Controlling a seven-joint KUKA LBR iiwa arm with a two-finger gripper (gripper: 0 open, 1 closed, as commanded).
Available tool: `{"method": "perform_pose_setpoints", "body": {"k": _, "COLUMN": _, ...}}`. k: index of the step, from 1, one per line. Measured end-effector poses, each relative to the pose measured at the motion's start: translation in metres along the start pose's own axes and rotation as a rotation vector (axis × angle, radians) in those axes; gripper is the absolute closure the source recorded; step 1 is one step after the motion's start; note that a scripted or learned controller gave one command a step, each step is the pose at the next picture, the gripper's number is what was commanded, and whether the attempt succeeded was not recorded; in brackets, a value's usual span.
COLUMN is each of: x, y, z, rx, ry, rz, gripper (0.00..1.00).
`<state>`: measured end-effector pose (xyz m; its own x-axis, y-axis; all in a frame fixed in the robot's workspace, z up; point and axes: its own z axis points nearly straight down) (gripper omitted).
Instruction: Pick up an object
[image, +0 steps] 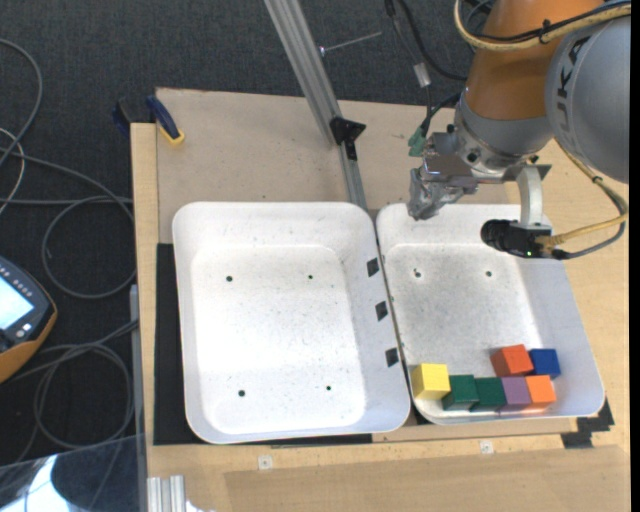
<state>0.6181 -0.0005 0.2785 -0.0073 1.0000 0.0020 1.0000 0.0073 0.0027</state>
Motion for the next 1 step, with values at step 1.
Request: {"method": "perform_pose_setpoints", "body": {"k": 1, "x": 0.0528, "y": -0.0034, "z": 0.0174, "rx": 0.007, "ry": 0.000, "rz": 0.001, "gripper": 1.00}}
